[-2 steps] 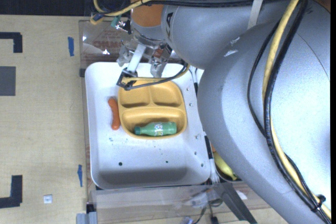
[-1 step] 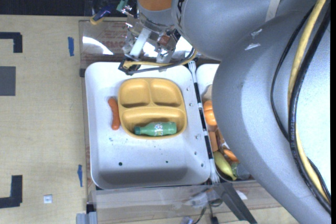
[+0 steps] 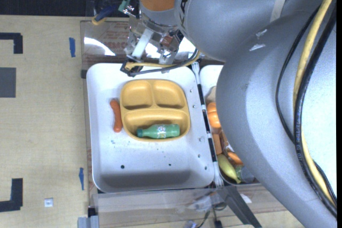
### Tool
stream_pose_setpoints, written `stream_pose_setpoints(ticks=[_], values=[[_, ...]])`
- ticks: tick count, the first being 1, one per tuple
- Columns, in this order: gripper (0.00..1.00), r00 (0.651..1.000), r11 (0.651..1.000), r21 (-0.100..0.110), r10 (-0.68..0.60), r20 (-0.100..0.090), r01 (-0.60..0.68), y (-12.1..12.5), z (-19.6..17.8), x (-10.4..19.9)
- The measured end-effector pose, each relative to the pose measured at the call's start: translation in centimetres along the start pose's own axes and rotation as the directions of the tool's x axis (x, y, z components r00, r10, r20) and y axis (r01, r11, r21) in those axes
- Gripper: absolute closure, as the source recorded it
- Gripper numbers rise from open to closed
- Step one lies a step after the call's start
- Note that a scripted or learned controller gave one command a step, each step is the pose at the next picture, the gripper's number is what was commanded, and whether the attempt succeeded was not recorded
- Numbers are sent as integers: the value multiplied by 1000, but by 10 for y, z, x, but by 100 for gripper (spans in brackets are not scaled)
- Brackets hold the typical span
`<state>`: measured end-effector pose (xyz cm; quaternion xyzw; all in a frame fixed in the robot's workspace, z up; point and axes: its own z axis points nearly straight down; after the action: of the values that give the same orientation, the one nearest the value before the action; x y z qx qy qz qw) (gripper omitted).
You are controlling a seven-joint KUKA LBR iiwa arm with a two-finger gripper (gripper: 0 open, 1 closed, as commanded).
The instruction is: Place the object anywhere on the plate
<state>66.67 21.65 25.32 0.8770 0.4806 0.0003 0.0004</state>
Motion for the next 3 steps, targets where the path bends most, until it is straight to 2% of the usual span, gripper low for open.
stream_pose_setpoints(ticks=[1, 2, 3], values=[[0, 1000, 1000, 0, 0, 0, 0, 0, 0, 0], [0, 998, 998, 5, 56, 4, -56, -52, -32, -26], [0, 997, 997, 1, 76, 1, -76, 1, 43, -2]])
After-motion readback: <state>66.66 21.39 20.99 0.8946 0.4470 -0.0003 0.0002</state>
